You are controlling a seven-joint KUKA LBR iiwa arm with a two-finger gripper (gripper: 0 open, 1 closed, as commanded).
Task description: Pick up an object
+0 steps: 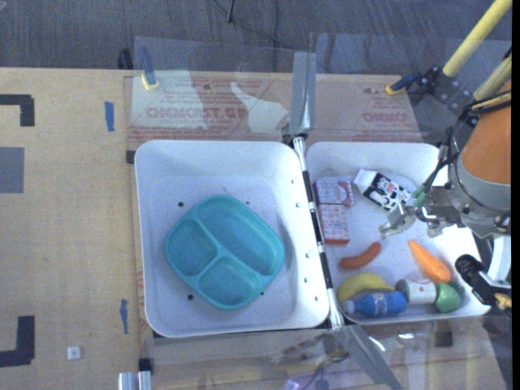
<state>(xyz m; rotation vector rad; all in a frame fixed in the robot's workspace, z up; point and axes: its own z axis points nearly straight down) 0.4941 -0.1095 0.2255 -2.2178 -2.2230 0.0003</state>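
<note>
We see the grey arm with its orange band reaching in from the right over the right-hand shallow white bin [325, 157], its two-finger gripper [404, 218] hanging low above the bin floor; the thin metal fingers look slightly apart with nothing between them. No single target is fixed, so any item there will do: a black-and-white printed packet [383, 189] lies just up-left of the fingertips, an orange plastic carrot [430, 262] just below and right, and a reddish toy sausage [360, 255] a little further left. Two pink wrapped packets [334, 210] sit against the bin's left wall, and a yellow toy banana [365, 283], a blue bottle [379, 303] and a green-and-white pear-like piece [434, 294] crowd the near edge. The left white bin [154, 218] holds only a teal divided plastic plate [225, 251]. We judge the carrot or the sausage the best choice, since each lies apart from its neighbours; we should centre the jaws across its narrow width, descend fully, and close before lifting.
</note>
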